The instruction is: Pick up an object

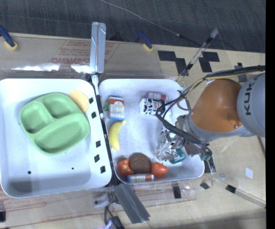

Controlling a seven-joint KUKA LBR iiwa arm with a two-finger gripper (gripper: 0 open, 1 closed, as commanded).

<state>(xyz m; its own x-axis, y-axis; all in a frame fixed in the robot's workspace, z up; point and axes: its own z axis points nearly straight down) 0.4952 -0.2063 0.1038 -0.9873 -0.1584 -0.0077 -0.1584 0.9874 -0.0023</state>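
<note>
Orange-banded arm point(217, 109) fills the right side, reaching down into the right bin point(130, 87); its gripper point(170, 149) is low over the bin floor nr the right wall, next to a small teal item point(178, 157). Can't tell whether the jaws are spread or pressed together, too cluttered w/ cables. Right bin contents: banana point(115, 134) by the left wall, small carton point(116, 108) above it, black-and-white carton point(152, 104) top centre, brown round item point(139, 162) w/ tomatoes point(159, 169) either side at the front edge, plus a small tube point(139, 178). Left bin point(8, 142) holds a green divided plate point(55, 122), yellow item point(79, 99) touching its upper right rim.
</note>
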